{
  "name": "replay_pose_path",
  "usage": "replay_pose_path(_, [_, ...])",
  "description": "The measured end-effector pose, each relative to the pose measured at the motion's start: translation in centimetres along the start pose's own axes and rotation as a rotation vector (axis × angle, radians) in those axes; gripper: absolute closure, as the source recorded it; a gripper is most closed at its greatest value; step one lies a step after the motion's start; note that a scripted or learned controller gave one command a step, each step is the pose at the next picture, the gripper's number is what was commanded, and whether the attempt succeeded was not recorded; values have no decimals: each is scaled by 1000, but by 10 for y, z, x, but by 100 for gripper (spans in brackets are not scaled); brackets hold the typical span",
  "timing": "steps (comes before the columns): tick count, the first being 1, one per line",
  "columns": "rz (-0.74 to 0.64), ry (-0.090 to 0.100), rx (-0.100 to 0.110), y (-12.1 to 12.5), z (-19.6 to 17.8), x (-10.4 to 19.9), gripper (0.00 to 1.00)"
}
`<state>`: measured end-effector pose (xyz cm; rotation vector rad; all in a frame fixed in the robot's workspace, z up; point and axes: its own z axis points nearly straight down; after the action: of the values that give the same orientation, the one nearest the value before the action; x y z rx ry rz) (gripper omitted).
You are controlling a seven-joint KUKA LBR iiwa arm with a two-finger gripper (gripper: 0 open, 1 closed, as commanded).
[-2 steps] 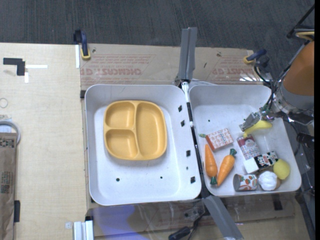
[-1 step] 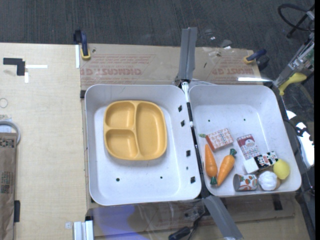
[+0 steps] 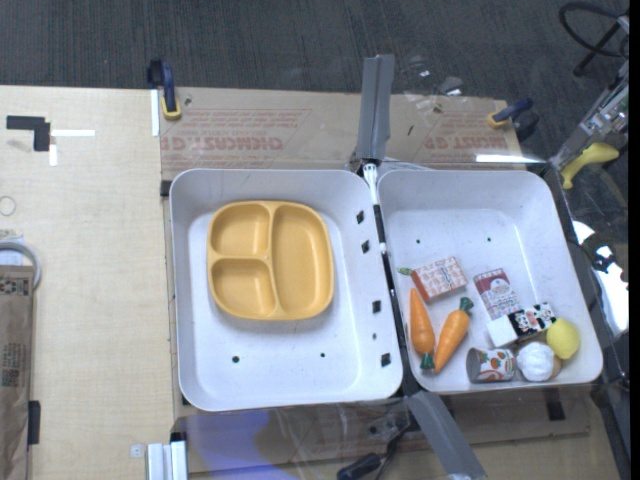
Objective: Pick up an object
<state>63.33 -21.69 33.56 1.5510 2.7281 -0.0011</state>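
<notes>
Two toy orange carrots (image 3: 421, 323) lie side by side at the near edge of the right white bin (image 3: 470, 218). Just right of them, a small red-and-white can (image 3: 490, 365), a white ball (image 3: 537, 361) and a yellow lemon (image 3: 563, 338) crowd the near corner. Slightly farther back sit a black-and-white carton (image 3: 530, 320), a red-and-white box (image 3: 494, 290) and a red snack packet (image 3: 438, 278). Over in the left white bin (image 3: 190, 368), a yellow three-compartment plastic plate (image 3: 270, 260) lies flat. Farthest off, flat brown cardboard (image 3: 260, 128).

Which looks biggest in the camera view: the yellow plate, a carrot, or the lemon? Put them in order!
1. Yellow plate, by far the biggest.
2. Carrot; the two carrots look alike.
3. Lemon, the smallest.
</notes>
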Motion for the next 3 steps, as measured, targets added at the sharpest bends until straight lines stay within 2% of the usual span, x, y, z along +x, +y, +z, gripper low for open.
replay_pose_path(1, [-180, 1, 0, 21, 25, -17, 100])
replay_pose_path(2, [-535, 2, -1, 26, 60, 5, 100])
replay_pose_path(3, [-782, 1, -2, 28, 70, 19, 100])
